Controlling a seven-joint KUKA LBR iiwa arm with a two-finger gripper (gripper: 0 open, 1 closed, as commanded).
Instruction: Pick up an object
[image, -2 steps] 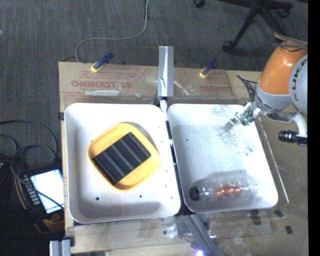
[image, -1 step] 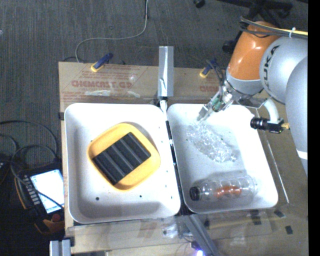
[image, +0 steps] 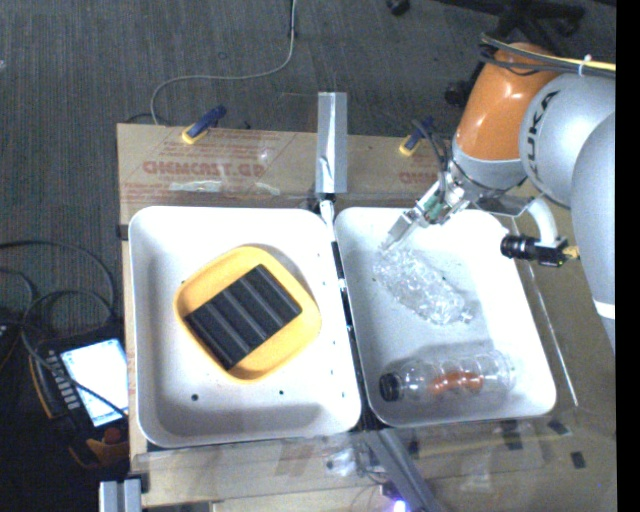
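A yellow block with a black ribbed top (image: 248, 311) lies in the middle of the left bin (image: 160, 240). In the right bin (image: 520, 300) a crumpled clear plastic piece (image: 422, 284) lies near the middle, and a clear bottle with a dark cap and orange contents (image: 446, 377) lies on its side along the front wall. My gripper (image: 405, 228) hangs over the far left part of the right bin, just above the upper end of the crumpled plastic. Nothing is seen between its thin fingers.
A metal bar (image: 331, 150) stands upright behind the seam between the bins. Blue and yellow clamps (image: 203, 123) hold the cardboard sheet at the back. A small black device (image: 535, 248) juts from the arm over the right bin's far right.
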